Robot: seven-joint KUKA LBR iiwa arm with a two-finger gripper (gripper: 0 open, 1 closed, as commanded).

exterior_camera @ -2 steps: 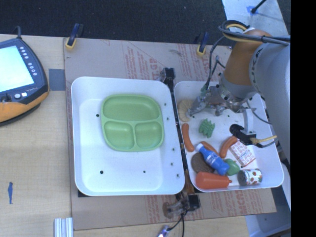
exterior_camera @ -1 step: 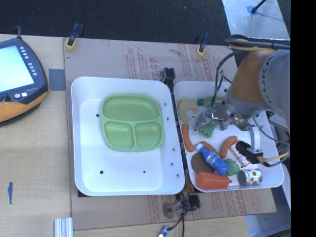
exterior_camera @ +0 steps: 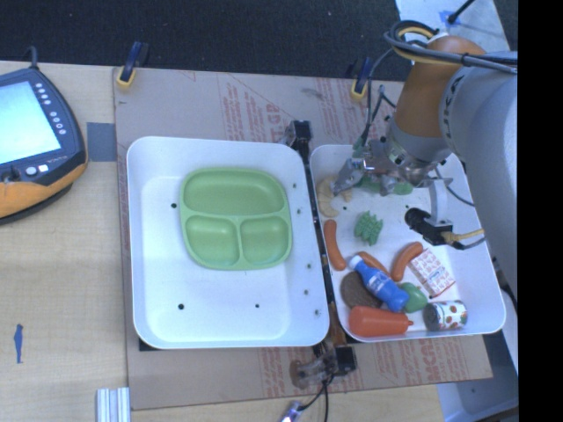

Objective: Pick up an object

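Metal hand (exterior_camera: 374, 172) above R bin (exterior_camera: 475, 262), nr knobbly green toy (exterior_camera: 369, 228).

You had a light wooden bench (exterior_camera: 62, 271) with a brown cardboard sheet (exterior_camera: 229, 104) laid over its middle, held at the far edge by two clamps, one yellow and blue (exterior_camera: 130, 67) and another (exterior_camera: 360, 79) farther right. On that sheet sat the two white bins side by side, touching: the left bin (exterior_camera: 158, 306) and the right bin (exterior_camera: 479, 280). Near the bench's left edge lay an orange-and-grey control pendant (exterior_camera: 35, 143), with a strip of grey tape (exterior_camera: 100, 141) just beside it. A small blue mark (exterior_camera: 18, 342) showed toward the near left corner.
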